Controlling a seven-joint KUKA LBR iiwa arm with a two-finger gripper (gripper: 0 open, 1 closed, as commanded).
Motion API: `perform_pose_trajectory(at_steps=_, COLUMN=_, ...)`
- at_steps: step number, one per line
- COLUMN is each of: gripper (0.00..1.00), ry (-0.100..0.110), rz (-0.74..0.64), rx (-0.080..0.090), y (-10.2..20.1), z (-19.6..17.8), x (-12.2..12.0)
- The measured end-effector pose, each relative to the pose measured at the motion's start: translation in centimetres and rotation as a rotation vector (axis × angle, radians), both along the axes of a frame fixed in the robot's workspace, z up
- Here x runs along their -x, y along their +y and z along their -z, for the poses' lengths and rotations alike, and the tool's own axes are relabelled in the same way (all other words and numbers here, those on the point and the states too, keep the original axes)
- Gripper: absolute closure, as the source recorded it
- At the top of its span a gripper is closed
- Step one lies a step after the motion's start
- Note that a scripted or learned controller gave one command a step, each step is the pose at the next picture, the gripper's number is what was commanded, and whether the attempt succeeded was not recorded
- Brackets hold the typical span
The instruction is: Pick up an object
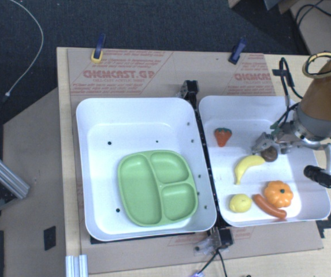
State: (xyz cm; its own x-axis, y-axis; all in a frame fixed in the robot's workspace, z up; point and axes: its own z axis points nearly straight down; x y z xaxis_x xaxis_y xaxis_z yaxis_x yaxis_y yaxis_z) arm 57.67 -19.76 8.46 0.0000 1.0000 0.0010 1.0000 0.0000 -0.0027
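One fixed camera looks down at a slant (from fairly high) on both white bins [90, 154].

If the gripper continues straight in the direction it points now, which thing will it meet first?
Most likely the banana. The gripper points down and left, sitting just above the banana's upper end. Depth is unclear from this slanted view, so it might reach the right bin floor beside it.

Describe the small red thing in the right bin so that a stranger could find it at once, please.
Start at the right white bin, the one without the green divided plate. Near its back left part lies a strawberry, alone, behind the banana. It is the only red piece with a green top; the sausage is long and lies at the front.
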Motion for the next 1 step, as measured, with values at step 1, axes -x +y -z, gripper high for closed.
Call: perform_pose_trajectory(at_steps=1, gripper=1.0, ry=-0.003, rz=-0.001, rx=0.001, y=0.0, z=-1.08, x=-0.07)
